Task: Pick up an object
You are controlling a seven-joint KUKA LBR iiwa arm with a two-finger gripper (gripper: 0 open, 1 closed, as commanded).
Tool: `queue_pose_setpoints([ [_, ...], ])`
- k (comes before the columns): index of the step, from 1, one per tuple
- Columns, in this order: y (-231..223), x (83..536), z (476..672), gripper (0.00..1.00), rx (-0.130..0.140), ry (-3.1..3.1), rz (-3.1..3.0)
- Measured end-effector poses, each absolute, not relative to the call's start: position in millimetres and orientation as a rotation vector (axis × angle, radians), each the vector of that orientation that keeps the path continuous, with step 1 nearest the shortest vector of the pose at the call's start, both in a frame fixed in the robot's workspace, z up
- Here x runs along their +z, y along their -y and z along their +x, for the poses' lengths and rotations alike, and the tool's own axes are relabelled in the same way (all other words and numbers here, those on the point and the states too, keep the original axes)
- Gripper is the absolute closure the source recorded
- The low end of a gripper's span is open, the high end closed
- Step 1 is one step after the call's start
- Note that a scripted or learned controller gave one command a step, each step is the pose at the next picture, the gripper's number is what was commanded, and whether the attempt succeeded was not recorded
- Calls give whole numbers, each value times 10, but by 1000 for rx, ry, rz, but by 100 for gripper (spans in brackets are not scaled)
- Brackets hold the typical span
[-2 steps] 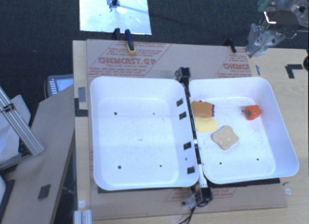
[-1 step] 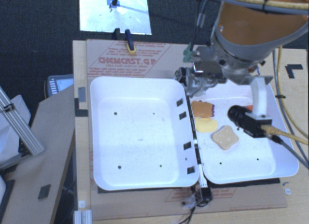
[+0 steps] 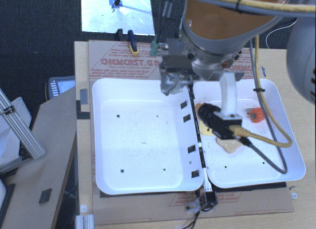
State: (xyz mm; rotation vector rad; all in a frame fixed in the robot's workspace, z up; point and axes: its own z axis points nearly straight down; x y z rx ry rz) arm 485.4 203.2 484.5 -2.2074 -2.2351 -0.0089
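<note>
Left bin (image 3: 140, 146) has its far right corner under the hand (image 3: 171, 84).

Three small things lie in the right bin (image 3: 276, 169), all in its half nearer the table's far edge. A small orange piece (image 3: 255, 115), roundish with a pale bit on top, sits by itself towards the bin's right wall. A flat tan piece (image 3: 230, 146) lies near the bin's middle, its far part covered. A yellow thing (image 3: 204, 130) shows only as a strip close to the bin's left wall; its shape cannot be told.
</note>
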Motion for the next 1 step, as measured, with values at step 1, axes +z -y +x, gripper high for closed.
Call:
queue_pose_setpoints([
  [1, -2360, 5383, 5125, 100, -14, 2230, -2216],
])
